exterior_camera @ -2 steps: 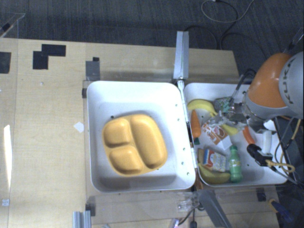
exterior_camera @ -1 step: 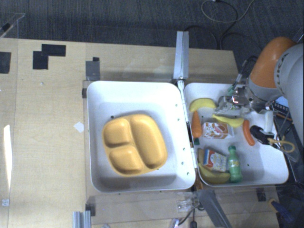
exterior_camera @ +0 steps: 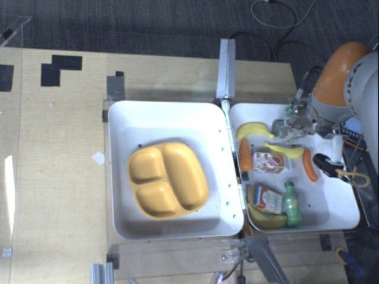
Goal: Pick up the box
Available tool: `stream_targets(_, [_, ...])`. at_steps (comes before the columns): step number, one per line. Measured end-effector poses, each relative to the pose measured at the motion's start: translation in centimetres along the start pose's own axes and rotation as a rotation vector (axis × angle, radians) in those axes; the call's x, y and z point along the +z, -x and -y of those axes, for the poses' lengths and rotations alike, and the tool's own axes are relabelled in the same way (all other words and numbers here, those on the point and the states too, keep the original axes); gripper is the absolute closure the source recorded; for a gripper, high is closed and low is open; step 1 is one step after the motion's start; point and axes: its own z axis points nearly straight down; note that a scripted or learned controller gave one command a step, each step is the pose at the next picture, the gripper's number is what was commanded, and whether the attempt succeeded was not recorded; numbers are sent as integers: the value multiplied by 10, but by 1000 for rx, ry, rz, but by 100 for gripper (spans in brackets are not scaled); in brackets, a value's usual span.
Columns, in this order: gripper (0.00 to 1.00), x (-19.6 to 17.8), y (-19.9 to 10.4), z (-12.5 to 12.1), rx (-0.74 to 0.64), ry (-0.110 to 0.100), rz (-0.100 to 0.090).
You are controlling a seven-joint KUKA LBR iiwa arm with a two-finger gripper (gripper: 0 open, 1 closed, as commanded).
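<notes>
- Gripper (exterior_camera: 288, 128) sits at the upper part of the right bin (exterior_camera: 349, 215), right of frame centre, arm coming in from the right edge with the orange band above it.
- Jaw state: can't tell. The tip is a blur of metal over the bananas; nothing visibly pinched.
- Target candidate: the box (exterior_camera: 267, 162), a small white-and-red carton lying flat mid-bin, just below the gripper in the frame and a bit left.
- Second box (exterior_camera: 268, 200) lies lower in the bin, tilted, touching the green bottle (exterior_camera: 291, 203) on its right. Farther from the gripper, more crowded.
- Key relation: upper box is the nearer one, down-frame and slightly left of the tip. Its long side runs roughly left-right in the frame.
- Between tip and box: a banana (exterior_camera: 285, 151) lies across the box's top edge, touching or overlapping it. Another banana (exterior_camera: 251, 129) lies upper left of that.
- Carrot-like orange piece (exterior_camera: 244, 154) is just beside the box's left edge; a sausage (exterior_camera: 310, 165) lies to its right, apart.
- My read: a straight drop would hit the banana first; the tip needs to move down-frame before descending.
- Left bin (exterior_camera: 118, 218) holds only the yellow divided tray (exterior_camera: 168, 178), not relevant.
</notes>
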Motion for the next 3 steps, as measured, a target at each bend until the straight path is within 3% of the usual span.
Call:
stream_targets(1, [0,0,0,0,0,0,0])
stream_targets(2, [0,14,-27,-34,44,-8,-1])
stream_targets(3, [0,15,-60,-28,271,-15,6])
